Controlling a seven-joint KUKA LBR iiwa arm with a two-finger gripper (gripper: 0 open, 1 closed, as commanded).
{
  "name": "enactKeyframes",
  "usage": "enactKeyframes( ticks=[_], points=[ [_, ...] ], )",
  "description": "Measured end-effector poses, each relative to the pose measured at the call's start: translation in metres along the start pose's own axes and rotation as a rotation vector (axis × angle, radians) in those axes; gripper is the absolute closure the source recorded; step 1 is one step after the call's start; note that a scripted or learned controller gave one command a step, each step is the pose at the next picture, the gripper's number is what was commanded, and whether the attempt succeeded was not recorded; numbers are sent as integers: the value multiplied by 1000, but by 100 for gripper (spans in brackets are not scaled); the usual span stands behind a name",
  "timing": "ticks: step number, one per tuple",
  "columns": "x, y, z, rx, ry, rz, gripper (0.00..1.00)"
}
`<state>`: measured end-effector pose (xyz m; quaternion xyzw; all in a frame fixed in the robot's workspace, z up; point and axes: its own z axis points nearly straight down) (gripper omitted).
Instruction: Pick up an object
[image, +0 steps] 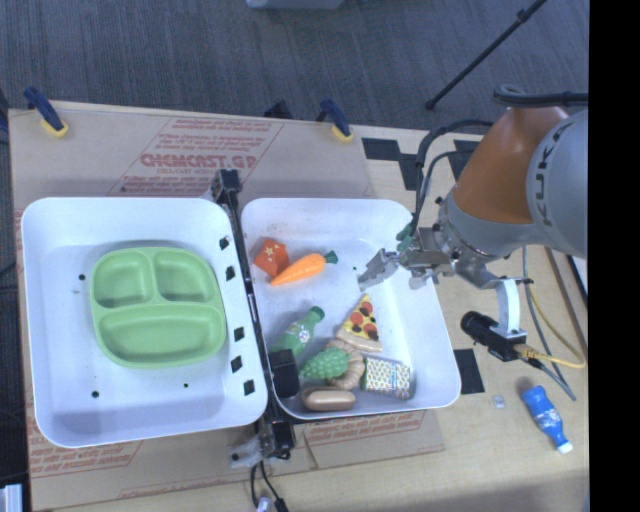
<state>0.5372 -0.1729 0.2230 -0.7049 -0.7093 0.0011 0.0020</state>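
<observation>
A green divided plate (157, 303) lay flat in the left bin (50, 400), set toward the middle, with bare white floor showing on all sides and the widest strip along the near edge. A black hinge strip (245, 300) ran between the two bins, which stood touching side by side on a cardboard sheet (190, 150) held by blue clamps (45, 110) at its far edge.

In the right bin (435, 345), the toys crowded the near half. An orange-red piece (269, 256) and a carrot (300, 268) lay touching toward the far left. Nearer the camera sat a green bottle (300, 328), a pizza slice (361, 322), a bumpy green toy (325, 364), a patterned packet (386, 376) and a brown sausage-shaped piece (328, 399) against the near wall. The far strip of this bin and its right middle were bare.

The gripper (378, 266) hung over that open right middle, just inside the right rim, above the pizza slice and apart from the carrot. Its metal fingers (372, 270) pointed left, slightly parted, with nothing visible between them and no toy touched. The grey arm (560, 170) with its orange band reached in over the bench, where a blue bottle-like object (546, 416) lay well apart from the bins.
</observation>
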Motion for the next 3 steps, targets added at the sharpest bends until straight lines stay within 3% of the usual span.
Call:
enactKeyframes(
  ticks=[1, 2, 3],
  points=[
    [38, 114, 130, -5, -1, -102, 0],
    [38, 113, 120, -2, -1, -106, 100],
    [61, 96, 24, -5, -2, -119, 100]
  ],
)
